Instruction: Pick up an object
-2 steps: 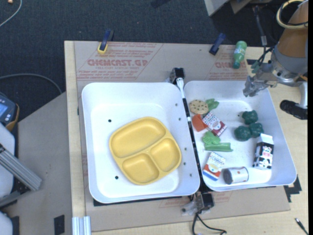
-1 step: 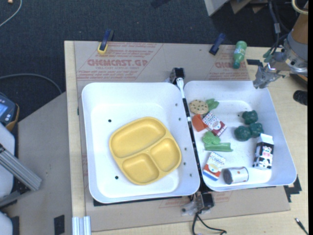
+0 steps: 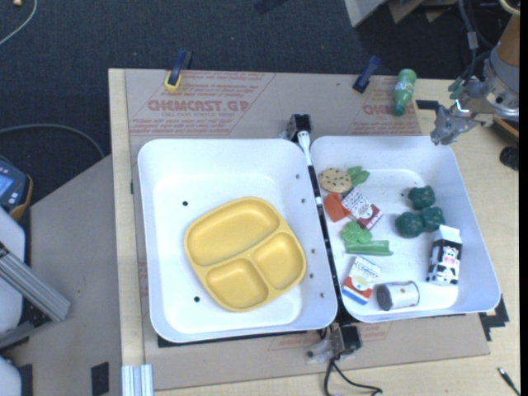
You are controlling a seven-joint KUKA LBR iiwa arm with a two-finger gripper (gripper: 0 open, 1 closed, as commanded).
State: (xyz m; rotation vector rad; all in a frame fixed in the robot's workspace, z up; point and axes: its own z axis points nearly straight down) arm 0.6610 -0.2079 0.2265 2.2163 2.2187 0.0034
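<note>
The right bin [image 3: 470,221] holds several small items: a cookie [image 3: 335,179], a red-and-white packet [image 3: 362,208], a green bean pod [image 3: 363,240], a small carton [image 3: 360,276], a can lying on its side [image 3: 398,294], a black-and-white milk carton [image 3: 445,259] and two dark green broccoli pieces [image 3: 417,213]. My gripper [image 3: 446,129] hangs over the bin's far right corner, apart from all of them. Nothing shows in it.
The left bin [image 3: 165,180] carries a yellow divided plate [image 3: 243,252]. A green bottle [image 3: 403,91] stands on the board behind the right bin, left of the gripper. Blue clamps [image 3: 176,71] sit on the board's far edge.
</note>
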